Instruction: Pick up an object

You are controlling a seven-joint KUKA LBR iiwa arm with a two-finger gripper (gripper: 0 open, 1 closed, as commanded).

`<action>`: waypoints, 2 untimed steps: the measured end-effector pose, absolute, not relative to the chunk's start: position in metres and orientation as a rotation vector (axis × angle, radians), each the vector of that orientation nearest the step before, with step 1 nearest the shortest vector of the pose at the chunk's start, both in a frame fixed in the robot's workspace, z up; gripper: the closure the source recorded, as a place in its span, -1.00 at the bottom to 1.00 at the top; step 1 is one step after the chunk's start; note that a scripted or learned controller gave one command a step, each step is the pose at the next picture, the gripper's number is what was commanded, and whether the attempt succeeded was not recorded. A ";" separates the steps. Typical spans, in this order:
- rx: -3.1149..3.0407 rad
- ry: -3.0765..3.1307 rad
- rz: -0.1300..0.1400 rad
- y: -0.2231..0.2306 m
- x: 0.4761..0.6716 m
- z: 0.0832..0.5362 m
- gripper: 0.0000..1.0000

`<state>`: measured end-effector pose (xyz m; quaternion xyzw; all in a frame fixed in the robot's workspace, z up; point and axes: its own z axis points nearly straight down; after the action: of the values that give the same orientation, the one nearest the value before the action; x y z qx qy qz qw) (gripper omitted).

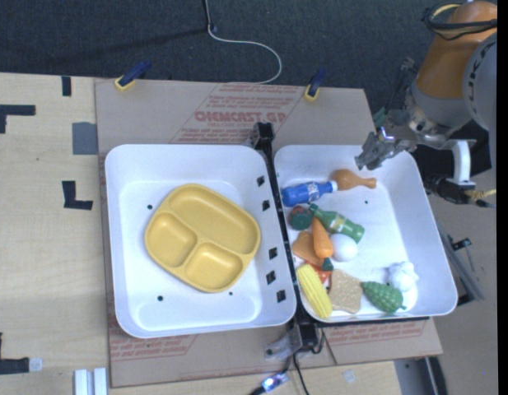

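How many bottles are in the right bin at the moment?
2: a blue bottle lying near the right bin's far left corner, and a green bottle just below it, mid-pile. The pile could hide others.

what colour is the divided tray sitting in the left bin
Yellow. The divided tray in the left bin shows plainly in the camera view.

Red print runs across the cardboard sheet under the bins, seen upside down above the left bin; it seems to read "CHEMCAST GP", with smaller lines beside it too faint to read. More red print on the cardboard's near edge is illegible.
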<state>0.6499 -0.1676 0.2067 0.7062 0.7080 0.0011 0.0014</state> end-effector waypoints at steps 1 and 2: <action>2.219 2.223 0.001 -0.167 0.650 0.225 1.00; 2.223 2.226 -0.004 -0.135 0.603 0.215 1.00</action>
<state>0.6031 -0.1351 0.2150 0.7065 0.7077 -0.0014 -0.0022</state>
